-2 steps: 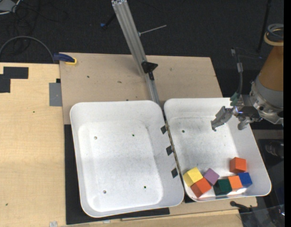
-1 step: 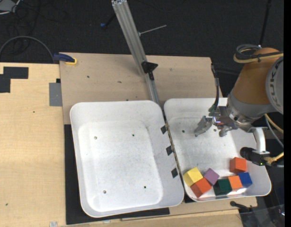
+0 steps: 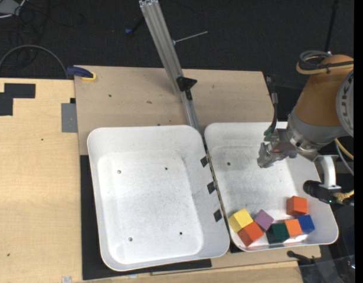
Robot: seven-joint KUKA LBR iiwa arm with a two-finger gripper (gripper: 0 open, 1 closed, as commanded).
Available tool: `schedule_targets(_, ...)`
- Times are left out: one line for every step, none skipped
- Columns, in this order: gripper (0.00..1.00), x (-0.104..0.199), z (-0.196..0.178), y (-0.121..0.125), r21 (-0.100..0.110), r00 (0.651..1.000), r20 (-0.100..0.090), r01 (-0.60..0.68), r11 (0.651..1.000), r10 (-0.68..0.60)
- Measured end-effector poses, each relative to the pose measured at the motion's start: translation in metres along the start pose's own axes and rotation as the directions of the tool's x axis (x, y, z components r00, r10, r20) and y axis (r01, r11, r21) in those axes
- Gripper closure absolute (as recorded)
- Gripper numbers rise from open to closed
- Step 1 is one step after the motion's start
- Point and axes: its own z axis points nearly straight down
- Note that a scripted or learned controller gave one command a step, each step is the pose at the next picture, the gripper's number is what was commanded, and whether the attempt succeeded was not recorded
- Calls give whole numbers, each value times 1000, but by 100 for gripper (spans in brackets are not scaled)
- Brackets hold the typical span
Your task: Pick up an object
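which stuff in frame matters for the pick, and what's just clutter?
For the job:
gripper, above the right bin
yellow block
purple block
two red blocks
green block
orange block
blue block

Lying about:
left bin
aluminium bar
blue clamp
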Motion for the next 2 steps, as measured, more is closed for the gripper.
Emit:
schedule_targets(100, 100, -27, 1, -4, 1000, -2, 17, 1000, -17)
schedule_targets(100, 187, -106, -8, -8, 1000, -2, 18, 1000, -18)
